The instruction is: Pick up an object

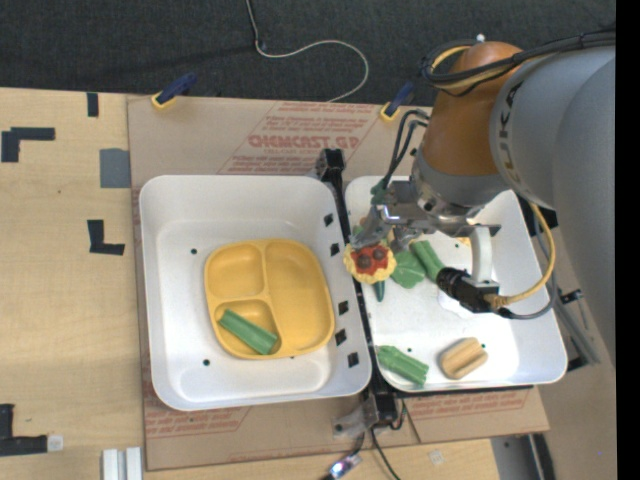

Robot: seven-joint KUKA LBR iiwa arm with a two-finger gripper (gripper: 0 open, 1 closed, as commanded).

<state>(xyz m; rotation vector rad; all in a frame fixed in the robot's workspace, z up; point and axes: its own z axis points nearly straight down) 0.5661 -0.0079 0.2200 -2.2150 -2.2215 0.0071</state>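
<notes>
Two white bins, the left (pixel 160 268) and the right (pixel 545 353), are set side by side on cardboard (pixel 290 138) over the tabletop (pixel 60 298). A thin cable (pixel 310 48) is looped across dark carpet (pixel 120 18) beyond.

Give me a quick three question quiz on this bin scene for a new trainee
1. True or false: the green piece lies in a compartment of the yellow tray.
2. Which bin holds the tan bread-like piece? A left, B right.
3. Fill in: the tool sits over a red and yellow item near the right bin's ____ wall.

Key: 1 true; 2 B; 3 left.
</notes>
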